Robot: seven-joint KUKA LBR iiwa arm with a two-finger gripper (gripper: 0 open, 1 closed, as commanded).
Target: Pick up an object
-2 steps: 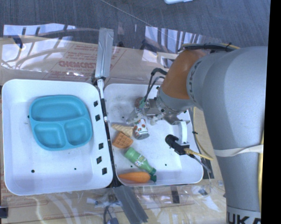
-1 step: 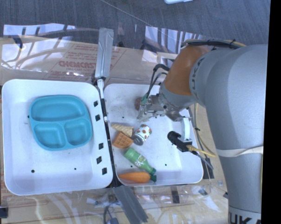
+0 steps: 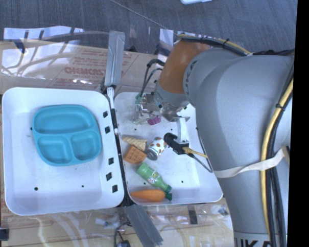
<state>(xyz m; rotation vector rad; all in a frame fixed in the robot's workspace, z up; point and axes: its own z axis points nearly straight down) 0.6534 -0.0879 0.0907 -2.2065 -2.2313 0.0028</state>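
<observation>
My gripper (image 3: pixel 144 108) is low over the far left corner of the right bin (image 3: pixel 202 191), under the grey wrist with its orange band. A small purple piece (image 3: pixel 153 121) lies just beside it, toward the bin's middle; whether it touches the gripper is unclear. Nearer the front lie an ice cream cone (image 3: pixel 134 142), a waffle piece (image 3: pixel 134 155), a small patterned can (image 3: pixel 156 147), a green bottle (image 3: pixel 153 177) and an orange carrot (image 3: pixel 148 195).
The left bin (image 3: pixel 13 191) holds a blue divided plate (image 3: pixel 67 133). A ridge with black clips (image 3: pixel 112 144) separates the two bins. The bulky arm covers the right bin's right side.
</observation>
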